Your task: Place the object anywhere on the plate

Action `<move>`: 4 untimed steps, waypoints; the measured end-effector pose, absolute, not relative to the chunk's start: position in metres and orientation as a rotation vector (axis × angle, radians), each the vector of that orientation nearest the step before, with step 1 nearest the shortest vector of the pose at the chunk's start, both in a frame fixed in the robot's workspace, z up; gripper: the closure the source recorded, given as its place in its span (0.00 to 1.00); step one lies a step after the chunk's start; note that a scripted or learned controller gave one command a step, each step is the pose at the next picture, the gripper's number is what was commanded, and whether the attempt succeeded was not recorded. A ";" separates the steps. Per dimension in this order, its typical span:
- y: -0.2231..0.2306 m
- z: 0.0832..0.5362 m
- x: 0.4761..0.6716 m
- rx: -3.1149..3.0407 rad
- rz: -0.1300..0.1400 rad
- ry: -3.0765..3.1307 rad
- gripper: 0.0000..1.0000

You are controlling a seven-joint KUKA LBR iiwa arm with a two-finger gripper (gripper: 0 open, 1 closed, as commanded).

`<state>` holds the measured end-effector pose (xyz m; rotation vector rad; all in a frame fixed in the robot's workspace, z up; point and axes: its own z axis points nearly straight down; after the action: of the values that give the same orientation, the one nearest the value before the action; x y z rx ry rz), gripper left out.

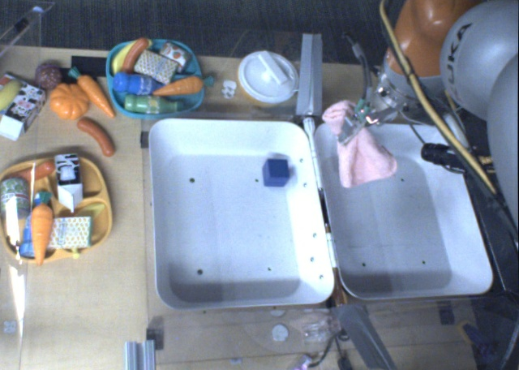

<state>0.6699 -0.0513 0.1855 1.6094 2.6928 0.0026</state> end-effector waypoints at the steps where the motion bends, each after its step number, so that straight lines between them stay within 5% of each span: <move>1: -0.049 0.226 0.671 1.600 0.004 2.698 1.00; 4: 0.085 0.222 0.637 0.003 0.004 3.136 1.00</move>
<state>0.6368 0.0852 0.2224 0.0034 3.1363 0.0044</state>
